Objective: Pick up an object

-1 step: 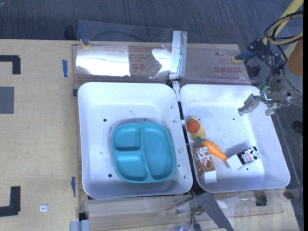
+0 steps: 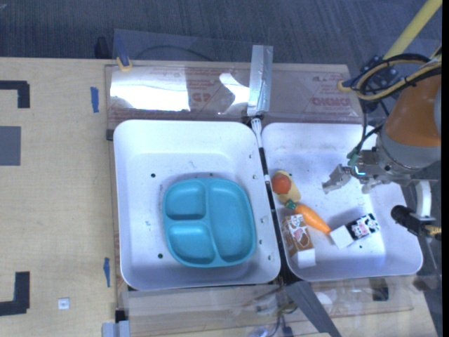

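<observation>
In the right bin (image 2: 400,258) you have four small objects, all in its left and lower part. One toy carrot (image 2: 313,219), smooth orange plastic and tapered, lies at a slant near the middle. Just above it, near the divider, sits one rounded toy in orange-red and yellow (image 2: 283,184). Below the carrot, one small carton (image 2: 299,234) with brown and white print lies flat; its lettering is too small for you to read. To the right of the carrot, one white box with black cow-like patches (image 2: 356,230) lies tilted.

The gripper (image 2: 339,178) hangs over the upper right part of that same bin, above and to the right of the carrot and apart from every object. You cannot tell how far its claw is spread, and nothing is seen held in it.

In the left bin (image 2: 133,153) there is one blue plate (image 2: 208,220), smooth plastic with rounded corners, split into three compartments. Both bins are shallow white trays with rounded rims.
</observation>
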`<state>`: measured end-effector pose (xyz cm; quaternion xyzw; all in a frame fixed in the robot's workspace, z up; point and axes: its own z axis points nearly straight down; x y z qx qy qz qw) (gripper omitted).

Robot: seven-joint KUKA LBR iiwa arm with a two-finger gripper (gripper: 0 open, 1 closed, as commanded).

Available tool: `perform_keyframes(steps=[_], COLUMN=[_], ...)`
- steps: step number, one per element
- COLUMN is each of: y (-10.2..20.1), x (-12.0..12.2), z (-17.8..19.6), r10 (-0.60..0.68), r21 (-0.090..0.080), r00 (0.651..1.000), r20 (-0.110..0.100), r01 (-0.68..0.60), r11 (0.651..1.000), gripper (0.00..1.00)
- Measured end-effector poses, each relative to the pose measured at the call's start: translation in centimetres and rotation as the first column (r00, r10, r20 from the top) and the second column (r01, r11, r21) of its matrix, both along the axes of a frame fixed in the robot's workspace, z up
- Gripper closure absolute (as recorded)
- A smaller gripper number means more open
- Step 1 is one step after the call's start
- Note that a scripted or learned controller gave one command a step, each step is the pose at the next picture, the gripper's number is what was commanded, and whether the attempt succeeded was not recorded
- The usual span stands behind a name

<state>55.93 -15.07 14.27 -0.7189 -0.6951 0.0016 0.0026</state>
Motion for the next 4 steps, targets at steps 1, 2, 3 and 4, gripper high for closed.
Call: perform_keyframes(steps=[1, 2, 3, 4], y=[3.9, -1.0, -2.7, -2.7], x=[-6.3, -0.7, -5.0, -4.8], z=[-5.5, 0.4, -3.2, -2.1], r10=[-0.025, -0.185, -0.109, -0.108], r21=[-0.003, -0.003, -0.001, -0.001], r00=[1.000, 0.983, 0.994, 0.994], r20=[0.011, 0.010, 0.001, 0.006], r01=[0.025, 0.185, 0.109, 0.108], r11=[1.000, 0.983, 0.994, 0.994], gripper=[0.00, 0.00, 0.00, 1.00])
